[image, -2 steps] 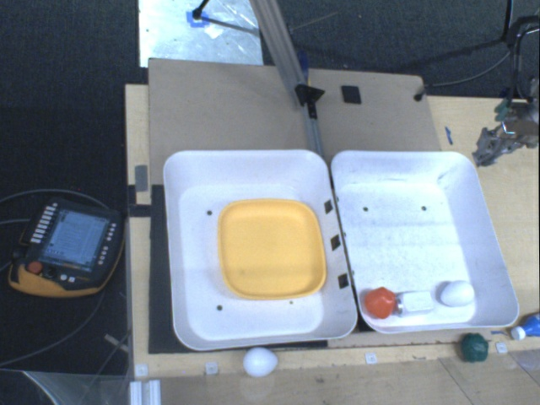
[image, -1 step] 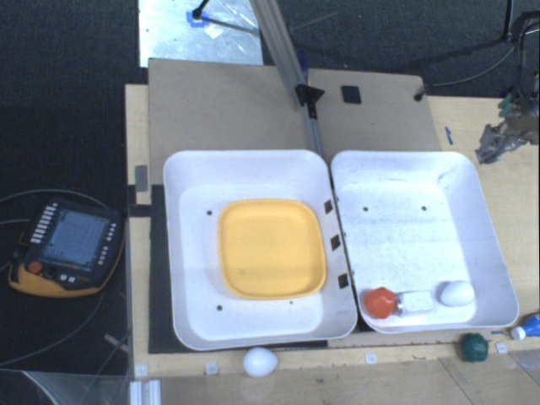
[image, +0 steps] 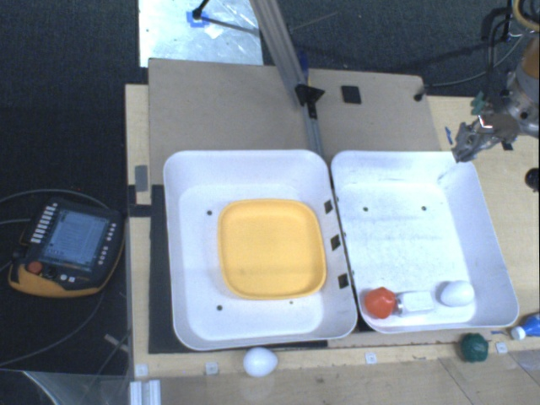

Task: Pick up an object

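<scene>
Top-down slanted view of a bench w/ two shallow white plastic bins side by side, both w/ rounded corners. The left bin point(image: 181, 226) held a square yellow plate point(image: 272, 247), smooth, matte, w/ soft rounded corners and a raised rim, sitting approx. in the middle. The right bin point(image: 413, 226) had a scuffed, speckled floor. Along its near edge lay three things in a row: a round red-orange ball point(image: 380, 302) at left, a small white rectangular block point(image: 416, 301) touching it, and a smooth white egg shape point(image: 456, 294) just beside the block. The gripper point(image: 467, 144) hung at the far right corner of the right bin, above its rim, well apart from those items; whether it was released or clenched can't be told, too small and blurred. Outside the bins, on the bench's front strip: another white egg shape point(image: 260, 362) and a dark green ball point(image: 473, 347). A grey and yellow handheld controller point(image: 66, 250) w/ screen lay on dark carpet at left.
</scene>
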`<state>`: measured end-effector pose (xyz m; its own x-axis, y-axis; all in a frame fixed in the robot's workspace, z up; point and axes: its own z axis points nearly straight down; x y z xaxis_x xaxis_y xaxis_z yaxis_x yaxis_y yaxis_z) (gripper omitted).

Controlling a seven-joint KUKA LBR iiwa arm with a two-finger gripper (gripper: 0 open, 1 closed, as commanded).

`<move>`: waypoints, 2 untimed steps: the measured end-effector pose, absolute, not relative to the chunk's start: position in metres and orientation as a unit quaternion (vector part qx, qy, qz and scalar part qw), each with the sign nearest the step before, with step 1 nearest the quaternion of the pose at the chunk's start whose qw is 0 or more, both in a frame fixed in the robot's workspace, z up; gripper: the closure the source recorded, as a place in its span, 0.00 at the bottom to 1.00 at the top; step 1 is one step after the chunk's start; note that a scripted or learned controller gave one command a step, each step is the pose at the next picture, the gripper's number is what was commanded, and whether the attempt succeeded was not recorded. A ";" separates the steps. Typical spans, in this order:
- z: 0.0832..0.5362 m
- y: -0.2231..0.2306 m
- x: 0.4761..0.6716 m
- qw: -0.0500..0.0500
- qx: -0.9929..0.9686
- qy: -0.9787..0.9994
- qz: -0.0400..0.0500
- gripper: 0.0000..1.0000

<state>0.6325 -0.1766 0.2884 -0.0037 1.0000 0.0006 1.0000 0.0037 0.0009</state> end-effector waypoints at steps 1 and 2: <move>0.291 -0.125 0.638 0.000 0.706 0.709 0.001 1.00; 0.291 -0.068 0.643 0.000 0.705 0.709 0.001 1.00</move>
<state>0.6431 -0.0684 0.2908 -0.0053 1.0000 0.0010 1.0000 0.0053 0.0011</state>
